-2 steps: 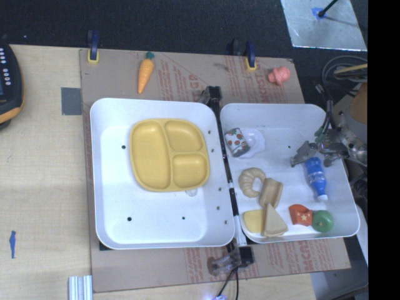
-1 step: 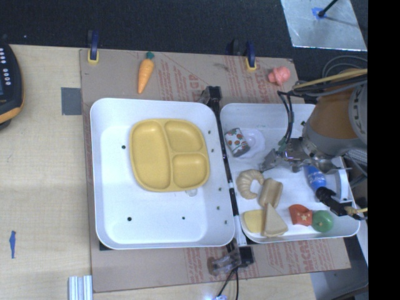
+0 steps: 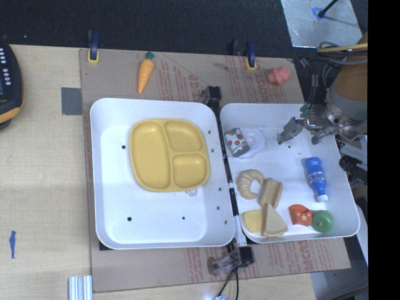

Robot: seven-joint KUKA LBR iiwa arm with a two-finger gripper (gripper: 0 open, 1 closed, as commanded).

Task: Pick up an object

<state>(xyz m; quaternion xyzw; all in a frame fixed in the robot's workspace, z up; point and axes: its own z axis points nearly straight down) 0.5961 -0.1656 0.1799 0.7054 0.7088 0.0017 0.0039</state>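
My gripper [image 3: 304,134] hovers over the upper right part of the right bin [image 3: 284,114], fingers spread open with nothing between them. Below it lies a blue bottle [image 3: 314,177]. Further down the bin hold a croissant [image 3: 249,182], a bread slice [image 3: 270,192], a yellow wedge [image 3: 262,221], a red piece [image 3: 300,215] and a green ball [image 3: 322,221]. A small red-and-white speckled item [image 3: 236,142] sits at the bin's upper left, left of the gripper.
The left bin [image 3: 112,224] holds a yellow divided plate [image 3: 169,154]. Outside the bins, a toy carrot [image 3: 145,72] and a pink object [image 3: 279,75] lie on the cardboard at the back. A dark device [image 3: 9,83] sits at the far left edge.
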